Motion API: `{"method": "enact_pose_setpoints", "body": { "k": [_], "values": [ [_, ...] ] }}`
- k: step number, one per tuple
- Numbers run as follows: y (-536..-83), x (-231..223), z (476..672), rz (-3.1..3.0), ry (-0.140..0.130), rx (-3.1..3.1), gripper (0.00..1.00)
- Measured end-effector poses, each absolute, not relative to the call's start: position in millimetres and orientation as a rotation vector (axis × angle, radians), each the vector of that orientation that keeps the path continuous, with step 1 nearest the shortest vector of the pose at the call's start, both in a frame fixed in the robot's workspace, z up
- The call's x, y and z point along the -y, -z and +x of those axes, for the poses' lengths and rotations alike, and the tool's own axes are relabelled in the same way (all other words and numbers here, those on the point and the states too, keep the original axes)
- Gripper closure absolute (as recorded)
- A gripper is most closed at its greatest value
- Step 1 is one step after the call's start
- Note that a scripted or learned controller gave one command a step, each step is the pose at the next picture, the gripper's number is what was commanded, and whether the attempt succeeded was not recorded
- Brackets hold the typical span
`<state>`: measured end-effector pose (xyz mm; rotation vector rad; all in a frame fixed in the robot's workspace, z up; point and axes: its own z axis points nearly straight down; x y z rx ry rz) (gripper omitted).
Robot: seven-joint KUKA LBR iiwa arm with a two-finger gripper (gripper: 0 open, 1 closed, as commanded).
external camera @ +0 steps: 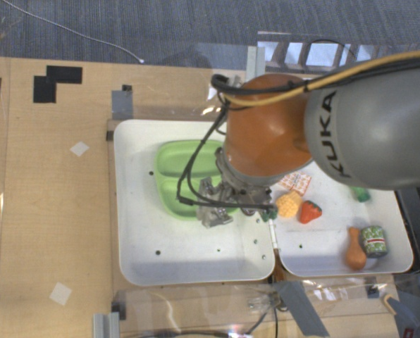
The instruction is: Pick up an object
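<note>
Down in the left bin (136, 259), the fingers (215, 217) meet a green tray (173, 162) just behind them; their state cannot be told.

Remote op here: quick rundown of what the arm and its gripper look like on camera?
The arm is a smooth, rounded grey casing with "KUKA" in black letters. Above the wrist sits a glossy orange band. A yellow cable runs along the top of the casing, and black cables loop down past the orange band to the gripper, a small grey metal assembly.
</note>
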<state>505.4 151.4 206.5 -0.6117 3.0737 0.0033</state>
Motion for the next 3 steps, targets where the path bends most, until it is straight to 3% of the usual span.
{"method": "enact_pose_setpoints", "body": {
  "k": [3],
  "values": [
    [-176.3,-170.7,497.2,-1.439,0.0,-2.783,1.0]
  ]
}}
